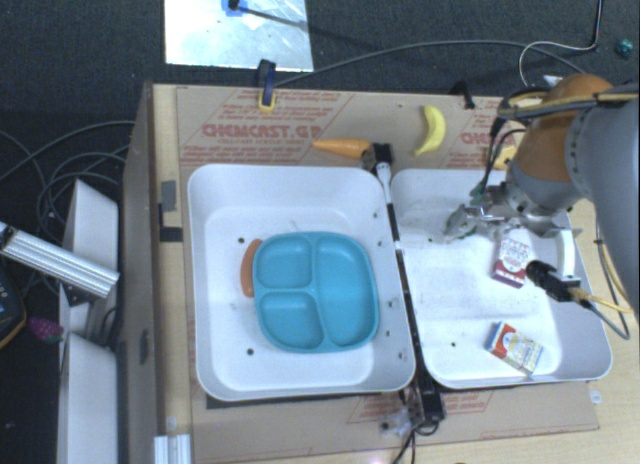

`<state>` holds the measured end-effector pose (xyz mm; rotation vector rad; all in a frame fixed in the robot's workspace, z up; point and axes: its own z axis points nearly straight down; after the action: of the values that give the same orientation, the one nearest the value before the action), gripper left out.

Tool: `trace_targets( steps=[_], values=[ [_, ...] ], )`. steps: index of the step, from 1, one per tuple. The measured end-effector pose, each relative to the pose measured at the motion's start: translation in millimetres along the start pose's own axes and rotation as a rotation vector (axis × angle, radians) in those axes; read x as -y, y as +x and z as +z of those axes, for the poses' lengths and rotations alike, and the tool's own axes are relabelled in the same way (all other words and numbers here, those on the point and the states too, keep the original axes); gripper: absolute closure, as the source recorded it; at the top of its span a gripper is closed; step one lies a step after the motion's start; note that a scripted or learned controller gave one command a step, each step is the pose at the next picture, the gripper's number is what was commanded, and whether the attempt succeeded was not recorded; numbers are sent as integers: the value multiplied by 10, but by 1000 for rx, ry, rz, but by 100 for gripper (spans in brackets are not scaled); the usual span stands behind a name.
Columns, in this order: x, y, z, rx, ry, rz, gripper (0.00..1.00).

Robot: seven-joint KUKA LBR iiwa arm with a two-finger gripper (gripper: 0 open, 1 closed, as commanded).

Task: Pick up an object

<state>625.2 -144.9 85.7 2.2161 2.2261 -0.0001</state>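
The arm's pincer [468,218], open or closed I cannot tell, hovers in the right bin [440,352], a small red-and-white carton [511,258] lying just beside it, toward the bin's near-right corner.

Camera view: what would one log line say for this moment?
gripper: low in right bin | small cartons: lying apart from it | blue divided plate, hot dog: left bin
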Motion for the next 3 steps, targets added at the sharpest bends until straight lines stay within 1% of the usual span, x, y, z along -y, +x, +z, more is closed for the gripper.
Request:
trace_targets(
  steps=[1,2,3],
  values=[
    [-443,-114,4,1,-3,-1,0],
    [-454,-114,-110,3,-6,-7,100],
    [-452,-114,-108,3,-6,-7,0]
  ],
)
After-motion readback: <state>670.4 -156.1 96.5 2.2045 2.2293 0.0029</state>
